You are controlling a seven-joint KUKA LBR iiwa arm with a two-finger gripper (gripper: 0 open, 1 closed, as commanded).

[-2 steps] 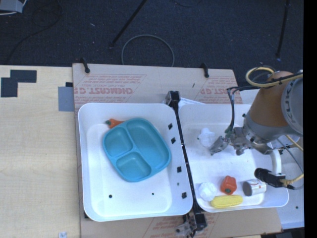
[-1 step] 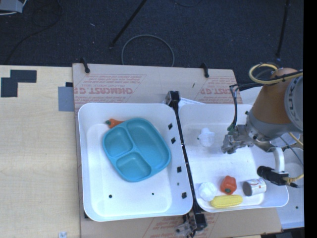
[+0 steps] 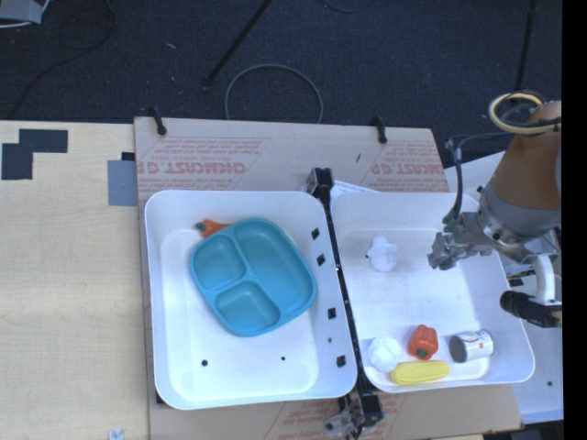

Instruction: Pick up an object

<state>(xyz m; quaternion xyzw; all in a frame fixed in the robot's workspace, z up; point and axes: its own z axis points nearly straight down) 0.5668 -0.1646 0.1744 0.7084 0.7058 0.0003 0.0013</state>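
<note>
The jaws (image 3: 444, 253) hung over the right bin (image 3: 514, 360), their state unclear; the white object (image 3: 382, 254) lay just left of them.

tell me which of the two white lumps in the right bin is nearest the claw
The white lump alone mid-bin, just left of the claw. The other white lump sits at the near edge beside the corn.

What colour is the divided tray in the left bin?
Light blue tray, seen in the camera view.

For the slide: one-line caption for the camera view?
Gripper hovers in right bin near white object; blue tray fills left bin.
</note>
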